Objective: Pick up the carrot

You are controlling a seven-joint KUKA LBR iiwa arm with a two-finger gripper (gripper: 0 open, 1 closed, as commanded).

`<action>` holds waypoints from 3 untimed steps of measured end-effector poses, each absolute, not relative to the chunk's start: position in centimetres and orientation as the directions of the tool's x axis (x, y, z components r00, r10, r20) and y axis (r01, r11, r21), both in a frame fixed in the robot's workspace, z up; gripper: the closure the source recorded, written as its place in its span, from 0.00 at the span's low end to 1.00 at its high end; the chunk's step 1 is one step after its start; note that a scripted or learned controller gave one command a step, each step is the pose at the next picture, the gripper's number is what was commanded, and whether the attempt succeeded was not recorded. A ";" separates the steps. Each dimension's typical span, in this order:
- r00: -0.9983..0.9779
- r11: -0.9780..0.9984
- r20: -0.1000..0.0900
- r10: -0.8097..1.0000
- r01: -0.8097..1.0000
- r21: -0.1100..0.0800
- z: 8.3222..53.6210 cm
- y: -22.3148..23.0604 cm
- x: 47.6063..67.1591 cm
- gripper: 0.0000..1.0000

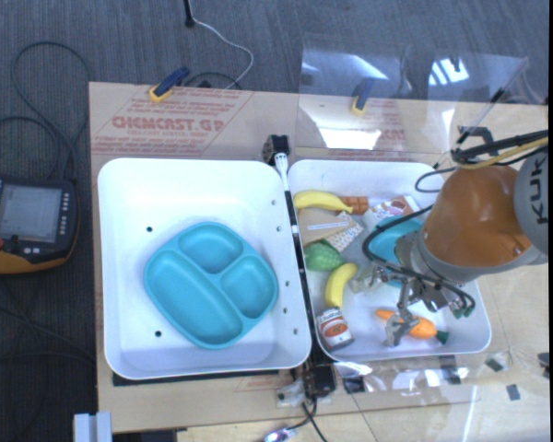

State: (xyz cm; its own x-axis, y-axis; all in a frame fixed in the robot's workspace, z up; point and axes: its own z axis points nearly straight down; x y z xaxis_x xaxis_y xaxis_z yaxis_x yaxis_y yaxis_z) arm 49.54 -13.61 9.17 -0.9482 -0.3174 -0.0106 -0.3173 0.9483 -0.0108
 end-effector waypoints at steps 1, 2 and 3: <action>-0.791 0.791 -0.016 -0.611 -0.611 -0.014 9.2 -14.2 50.2 0.00; -0.692 0.693 -0.013 -0.721 -0.721 -0.020 9.2 -13.3 49.9 0.00; -0.601 0.601 -0.006 -0.799 -0.799 -0.025 9.2 -12.1 49.6 0.00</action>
State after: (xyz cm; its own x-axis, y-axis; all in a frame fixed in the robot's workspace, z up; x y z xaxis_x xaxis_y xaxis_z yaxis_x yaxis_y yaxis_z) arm 49.56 -12.08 9.24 -0.6012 -0.7990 -0.0055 -0.7987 0.6012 -0.0251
